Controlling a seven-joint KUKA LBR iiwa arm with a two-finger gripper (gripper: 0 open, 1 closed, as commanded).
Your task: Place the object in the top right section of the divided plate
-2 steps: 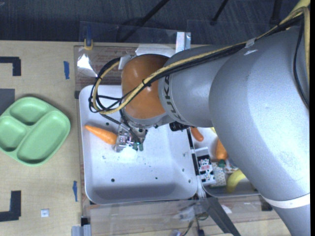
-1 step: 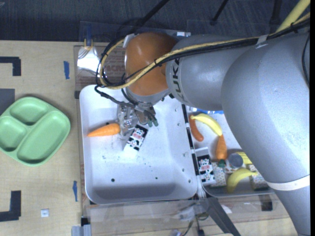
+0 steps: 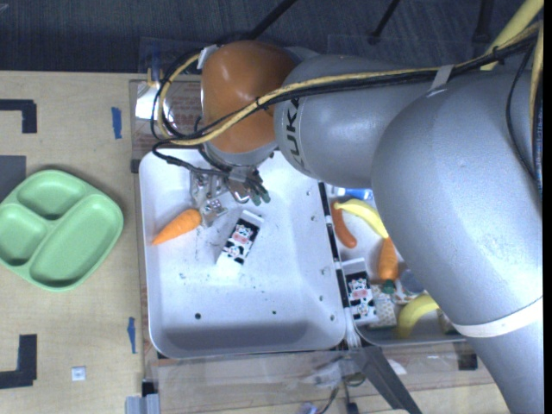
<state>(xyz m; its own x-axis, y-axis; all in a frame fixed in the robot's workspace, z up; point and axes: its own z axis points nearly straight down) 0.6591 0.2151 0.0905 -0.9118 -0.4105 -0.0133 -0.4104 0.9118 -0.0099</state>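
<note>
arm [image 3: 414,145] hides right bin [image 3: 362,339] | gripper [image 3: 226,198] state unclear | carrot [image 3: 178,226] beside

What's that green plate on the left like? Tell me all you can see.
The green plate is pale, smooth, plastic-looking and rounded, with raised ridges dividing it into three sections: two small ones and one long one. It lies flat on the wooden bench, left of the white bin and apart from it. Nothing but the bench touches it.
</note>
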